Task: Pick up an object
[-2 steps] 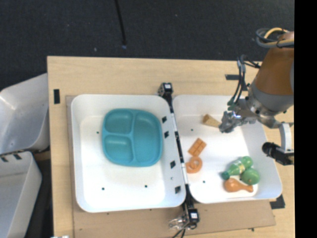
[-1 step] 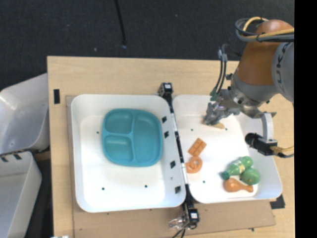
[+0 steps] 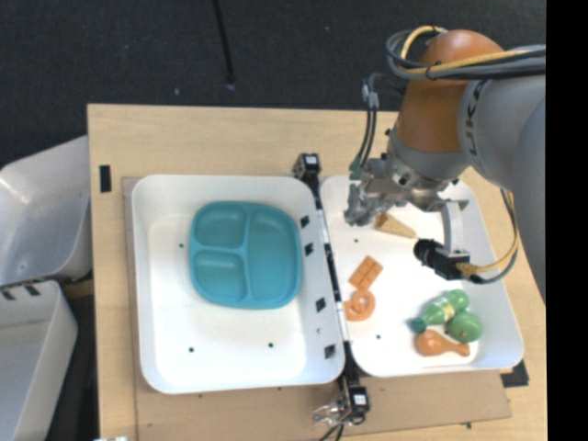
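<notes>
My gripper (image 3: 369,209) hangs over the far left part of the right bin (image 3: 491,246), low above its floor. A tan wedge-shaped piece (image 3: 398,226) lies just to its right, touching or nearly touching the fingers. An orange waffle-like block (image 3: 366,272) and an orange ring (image 3: 360,306) lie nearer the front, along the bin's left side. A green, white and orange cluster of toy vegetables (image 3: 446,322) sits in the front right corner. Nothing shows between the fingers.
The left bin (image 3: 156,338) holds a teal divided plate (image 3: 245,253). A black divider strip (image 3: 323,255) runs between the bins. The arm's orange band and grey wrist (image 3: 441,108) loom over the right bin's far side, with a black cable connector (image 3: 439,257) hanging beside it.
</notes>
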`<act>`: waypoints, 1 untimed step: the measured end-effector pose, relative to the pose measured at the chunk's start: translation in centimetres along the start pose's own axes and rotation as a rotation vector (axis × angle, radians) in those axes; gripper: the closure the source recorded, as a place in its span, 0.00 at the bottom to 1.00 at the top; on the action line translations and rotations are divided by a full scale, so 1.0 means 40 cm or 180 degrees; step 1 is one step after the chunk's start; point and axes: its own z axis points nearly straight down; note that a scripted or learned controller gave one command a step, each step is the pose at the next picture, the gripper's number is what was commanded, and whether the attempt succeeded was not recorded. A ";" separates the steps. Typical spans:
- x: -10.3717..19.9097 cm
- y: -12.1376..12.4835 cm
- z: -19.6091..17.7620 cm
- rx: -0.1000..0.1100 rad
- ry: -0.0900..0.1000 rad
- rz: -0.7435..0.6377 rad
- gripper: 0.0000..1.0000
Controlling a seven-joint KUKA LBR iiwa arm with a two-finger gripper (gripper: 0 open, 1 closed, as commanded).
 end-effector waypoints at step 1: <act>0.122 0.020 -0.009 0.0001 0.0005 -0.0003 1.00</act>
